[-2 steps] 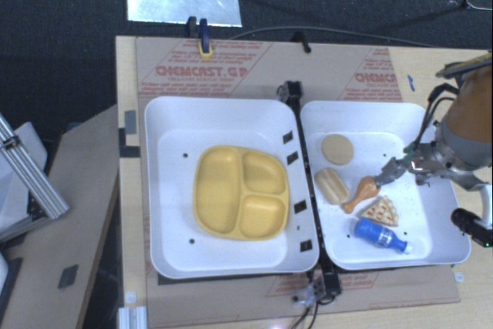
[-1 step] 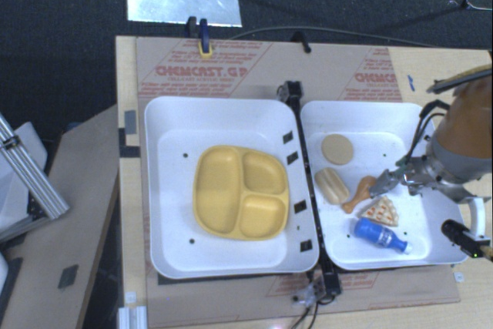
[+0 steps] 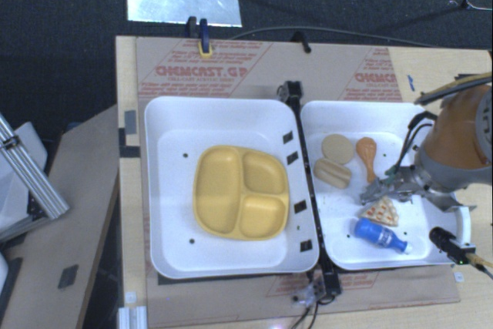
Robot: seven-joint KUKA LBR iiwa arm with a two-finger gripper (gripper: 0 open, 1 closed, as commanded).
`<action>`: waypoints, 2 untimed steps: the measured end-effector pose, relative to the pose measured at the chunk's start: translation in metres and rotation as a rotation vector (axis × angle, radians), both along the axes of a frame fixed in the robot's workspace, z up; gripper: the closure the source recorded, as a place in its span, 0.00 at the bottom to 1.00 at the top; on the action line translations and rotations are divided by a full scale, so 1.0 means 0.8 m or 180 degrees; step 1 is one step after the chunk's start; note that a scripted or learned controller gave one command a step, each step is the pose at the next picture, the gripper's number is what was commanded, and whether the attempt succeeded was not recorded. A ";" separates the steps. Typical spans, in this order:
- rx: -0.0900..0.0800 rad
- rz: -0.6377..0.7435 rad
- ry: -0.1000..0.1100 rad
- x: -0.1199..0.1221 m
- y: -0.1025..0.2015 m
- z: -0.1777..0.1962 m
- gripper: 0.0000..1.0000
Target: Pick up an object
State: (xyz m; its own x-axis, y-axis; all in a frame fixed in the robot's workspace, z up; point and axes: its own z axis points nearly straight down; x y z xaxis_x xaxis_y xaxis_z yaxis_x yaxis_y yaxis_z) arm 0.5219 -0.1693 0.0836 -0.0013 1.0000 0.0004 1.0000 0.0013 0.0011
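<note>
Blue plastic marks the nearest item: a small bottle (image 3: 380,234) lies on its side in the right bin (image 3: 339,246), just in front of the pizza-slice toy (image 3: 383,211), which serves here as the landmark. The pincer (image 3: 375,192) sits low at the far edge of the pizza slice, touching it or nearly so. Its thin fingers look slightly apart, but their exact gap cannot be told, and nothing is seen held between them. The step in hand is judged to be the approach and closing phase of a grasp on the pizza slice; no object is lifted yet. The next move calls for the fingers to straddle the slice's edge, close firmly, then rise straight up. Behind the pizza slice lie a wooden spoon (image 3: 367,154) and two tan bread pieces (image 3: 334,161). To its left, in the other bin (image 3: 173,166), rests a yellow divided plate (image 3: 240,192).
</note>
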 end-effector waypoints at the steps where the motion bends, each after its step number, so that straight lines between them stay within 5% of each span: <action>1: -0.0003 0.0002 -0.0006 0.001 0.000 0.015 1.00; 2: -0.0006 0.0004 -0.0014 -0.010 0.002 0.079 1.00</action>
State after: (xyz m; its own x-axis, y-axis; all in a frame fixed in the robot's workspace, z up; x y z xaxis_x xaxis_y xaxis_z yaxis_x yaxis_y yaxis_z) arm 0.5141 -0.1681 0.1465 -0.0025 1.0000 -0.0016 1.0000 0.0026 0.0055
